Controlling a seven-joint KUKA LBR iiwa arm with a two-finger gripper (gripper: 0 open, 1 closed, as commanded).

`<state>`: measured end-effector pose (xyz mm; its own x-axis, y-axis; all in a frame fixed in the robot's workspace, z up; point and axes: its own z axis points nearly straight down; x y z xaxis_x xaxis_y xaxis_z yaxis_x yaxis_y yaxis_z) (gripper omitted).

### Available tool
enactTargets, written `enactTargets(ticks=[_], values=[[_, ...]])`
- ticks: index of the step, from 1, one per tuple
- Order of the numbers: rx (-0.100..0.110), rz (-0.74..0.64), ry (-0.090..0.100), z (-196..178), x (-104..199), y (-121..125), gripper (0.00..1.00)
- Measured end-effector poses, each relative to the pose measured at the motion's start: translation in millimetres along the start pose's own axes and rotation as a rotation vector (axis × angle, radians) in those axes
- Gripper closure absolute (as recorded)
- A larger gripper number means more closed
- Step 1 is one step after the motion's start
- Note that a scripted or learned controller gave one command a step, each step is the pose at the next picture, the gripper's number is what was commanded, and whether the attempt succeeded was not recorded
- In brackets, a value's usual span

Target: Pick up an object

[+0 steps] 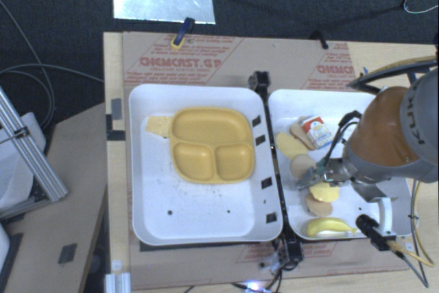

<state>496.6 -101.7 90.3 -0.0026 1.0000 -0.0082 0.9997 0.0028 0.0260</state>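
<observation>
While the grey arm (401, 134) with its glossy orange band reaches in from the right, its pincer (317, 176) hangs low over the right bin (285, 213), among a cluster of small toy foods; whether its fingers are spread or closed I cannot tell, and nothing can be seen gripped between them. Just below the pincer lies a round pale piece with a yellow top (322, 194), and under that a tan disc (317, 207). A curved, smooth yellow banana (330, 227) rests near the bin's front wall. Just left of the pincer sits a beige egg-shaped item (300, 165), with a pale yellow oval piece (289, 144) above it and a small white packet with red print (315, 130) beside a tan lump farther back. The left bin (140, 216), shallow, white and round-cornered, holds a matte yellow plastic divided tray (210, 144) with three compartments, and a flat pale yellow slab (159, 125) touches its left edge. Both bins sit on a worktop (226, 58) covered by brown sheeting with red lettering.
</observation>
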Motion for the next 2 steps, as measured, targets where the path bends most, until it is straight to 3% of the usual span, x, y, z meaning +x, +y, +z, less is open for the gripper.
enactTargets(ticks=[1,2], values=[[-0.004,0.002,-0.003,-11.5,-2.0,1.6,1.00],[0.015,-0.011,0.012,-99.0,81.3,34.6,1.00]])
